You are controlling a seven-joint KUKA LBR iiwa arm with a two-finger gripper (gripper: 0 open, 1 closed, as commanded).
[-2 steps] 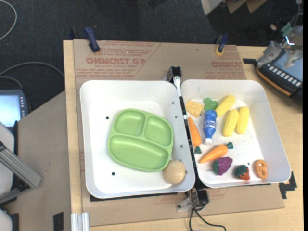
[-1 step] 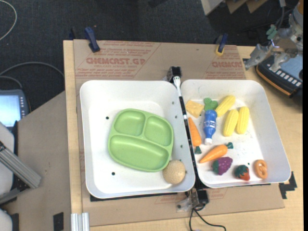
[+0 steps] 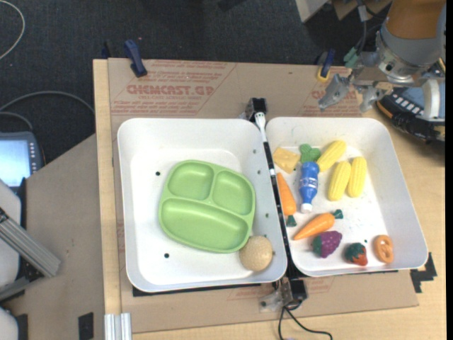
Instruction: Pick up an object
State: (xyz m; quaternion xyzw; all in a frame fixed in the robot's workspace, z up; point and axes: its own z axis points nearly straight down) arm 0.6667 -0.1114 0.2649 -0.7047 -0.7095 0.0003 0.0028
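My gripper (image 3: 350, 96) hangs open above the far rim of the right bin (image 3: 407, 190), with nothing between its fingers. Toy food lies in that bin below it: three yellow corn cobs (image 3: 342, 178), a blue bottle (image 3: 308, 184), a cheese wedge (image 3: 286, 159), a green piece (image 3: 308, 151), two carrots (image 3: 315, 225), purple grapes (image 3: 326, 244), a strawberry (image 3: 356, 253) and an orange pretzel (image 3: 383, 248). The left bin (image 3: 134, 190) holds a green divided plate (image 3: 207, 205) and a tan round potato (image 3: 256, 253) at its near right corner.
Both bins rest on a cardboard sheet (image 3: 177, 87) clamped at its far edge with blue clips (image 3: 134, 57). A black divider bar (image 3: 267, 163) runs between the bins. The arm's grey wrist and orange band (image 3: 417, 13) stand at the upper right.
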